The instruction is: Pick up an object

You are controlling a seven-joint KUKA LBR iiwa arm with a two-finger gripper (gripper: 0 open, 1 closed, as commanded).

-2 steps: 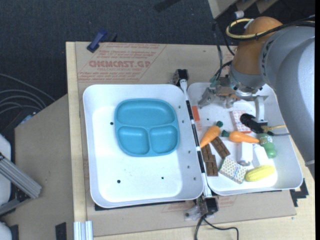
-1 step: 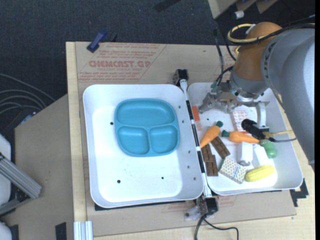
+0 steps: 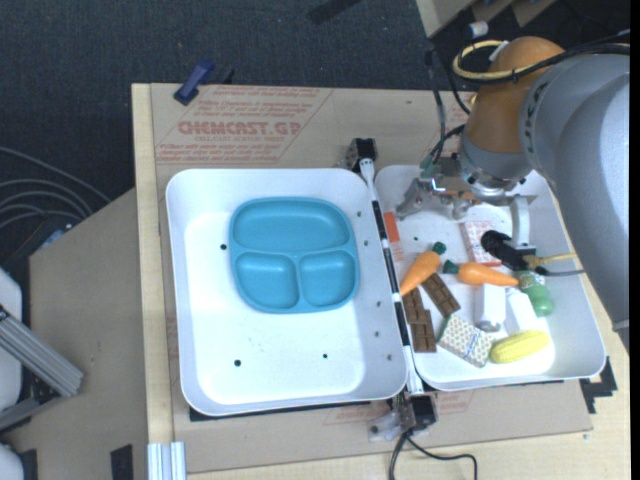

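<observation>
Orange and tapered, two smooth carrots point(image 3: 421, 270) lie mid-way in the right bin point(image 3: 585, 343), beside flat brown chocolate bars point(image 3: 419, 320), a knobbly yellow corn cob point(image 3: 520, 346) and a speckled white block point(image 3: 466, 340). The gripper point(image 3: 462, 190) hangs over that bin's far edge, its finger state impossible to tell. Left of that bin, a glossy blue divided tray point(image 3: 293, 253) leaves broad bare white floor in the left bin point(image 3: 200, 308).

We see a dark blue-grey carpet point(image 3: 120, 28) around a pale wooden bench point(image 3: 150, 268) topped with brown board point(image 3: 250, 123) printed in red letters. Grey cables point(image 3: 40, 203) loop over the floor at left, and a metal rail point(image 3: 40, 353) lies at lower left.
</observation>
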